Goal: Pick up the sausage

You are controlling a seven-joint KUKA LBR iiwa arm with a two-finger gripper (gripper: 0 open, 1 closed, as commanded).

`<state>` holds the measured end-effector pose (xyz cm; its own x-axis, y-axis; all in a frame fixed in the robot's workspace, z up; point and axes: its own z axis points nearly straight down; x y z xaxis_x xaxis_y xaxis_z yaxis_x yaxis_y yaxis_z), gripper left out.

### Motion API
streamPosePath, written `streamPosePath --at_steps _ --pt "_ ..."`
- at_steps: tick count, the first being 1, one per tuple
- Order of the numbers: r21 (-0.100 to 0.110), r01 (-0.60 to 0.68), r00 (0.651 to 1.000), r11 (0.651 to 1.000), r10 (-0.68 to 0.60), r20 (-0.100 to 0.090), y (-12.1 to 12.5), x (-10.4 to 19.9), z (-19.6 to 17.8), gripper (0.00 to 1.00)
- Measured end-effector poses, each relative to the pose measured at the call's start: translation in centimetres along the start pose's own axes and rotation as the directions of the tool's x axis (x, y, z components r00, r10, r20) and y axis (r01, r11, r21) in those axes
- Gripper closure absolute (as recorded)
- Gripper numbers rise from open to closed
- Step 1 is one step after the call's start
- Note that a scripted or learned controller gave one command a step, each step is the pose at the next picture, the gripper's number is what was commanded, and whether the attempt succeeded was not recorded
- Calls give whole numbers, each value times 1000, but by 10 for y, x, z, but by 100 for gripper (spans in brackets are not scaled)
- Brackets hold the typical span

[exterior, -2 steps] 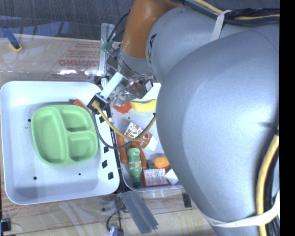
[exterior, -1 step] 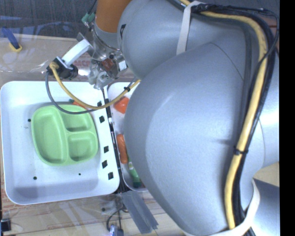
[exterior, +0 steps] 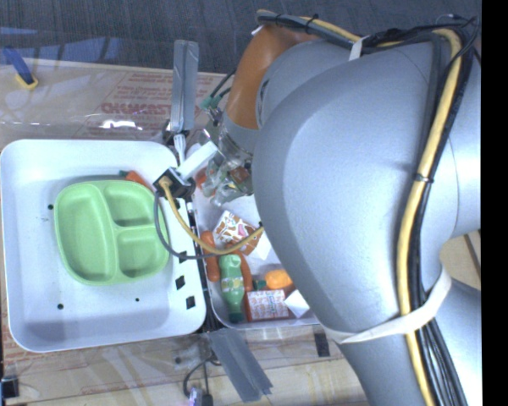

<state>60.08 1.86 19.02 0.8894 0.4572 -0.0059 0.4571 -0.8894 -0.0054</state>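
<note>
The gripper hung at frame centre over the upper end of the right bin; whether it was apart or together, I could not tell. The sausage could not be picked out for certain: an orange-brown length lay just below the gripper by the left wall, running top to bottom. Counted: 2 bins, 1 green tray in the left bin, 1 green bottle, 1 orange piece.

A: The shallow plastic bin is plain white, and the divided tray in it pale green.

B: The robot arm is grey, orange-banded, with a yellow cable; a green bottle below.
</note>
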Motion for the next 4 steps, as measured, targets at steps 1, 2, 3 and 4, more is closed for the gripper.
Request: streamPosePath --at_steps 1,2,3,4 --pt "-2 -266 964 964 266 -4 -62 14 -1 100" --pt "-3 -266 964 964 266 -6 -102 39 -91 100" --pt "-4 -252 968 968 252 -7 -211 29 -84 100" --pt "-5 -235 972 972 234 -3 -226 -6 -39 100"
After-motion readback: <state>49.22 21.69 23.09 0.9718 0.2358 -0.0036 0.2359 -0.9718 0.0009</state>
